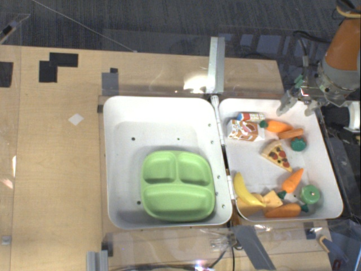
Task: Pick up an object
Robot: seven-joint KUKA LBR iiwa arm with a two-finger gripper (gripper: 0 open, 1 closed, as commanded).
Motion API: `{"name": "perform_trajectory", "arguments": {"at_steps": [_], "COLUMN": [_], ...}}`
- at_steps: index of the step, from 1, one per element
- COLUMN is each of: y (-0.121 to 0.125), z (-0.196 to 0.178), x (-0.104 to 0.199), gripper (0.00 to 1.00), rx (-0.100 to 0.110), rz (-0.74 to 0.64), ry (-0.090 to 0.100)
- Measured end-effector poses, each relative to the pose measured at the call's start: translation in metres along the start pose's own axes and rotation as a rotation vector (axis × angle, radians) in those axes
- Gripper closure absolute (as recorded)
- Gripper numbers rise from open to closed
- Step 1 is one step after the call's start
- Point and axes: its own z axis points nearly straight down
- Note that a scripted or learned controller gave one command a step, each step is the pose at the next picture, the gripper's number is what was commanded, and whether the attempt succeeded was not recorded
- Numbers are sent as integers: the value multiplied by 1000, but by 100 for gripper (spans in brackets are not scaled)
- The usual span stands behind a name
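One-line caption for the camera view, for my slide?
Open gripper poised over right bin's toy food; green tray in left bin.

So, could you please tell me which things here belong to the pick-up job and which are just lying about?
Job:
gripper, above the right bin's far edge
banana
pizza slice
carrot
small carton

Lying about:
green tray in the left bin

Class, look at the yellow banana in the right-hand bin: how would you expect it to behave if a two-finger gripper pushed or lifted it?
The banana looks like smooth moulded toy food, so probably stiff and light. Its curved, glossy surface may slip between narrow fingers. It touches a yellow wedge, so a push would likely shift that too.
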Motion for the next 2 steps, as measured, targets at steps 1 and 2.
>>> {"name": "perform_trajectory", "arguments": {"at_steps": [1,2], "y": [21,1], "z": [109,83], "x": [-2,41], "gripper": [0,0], "rx": [-4,-1], "rz": [-66,104], "ry": [-2,0]}}
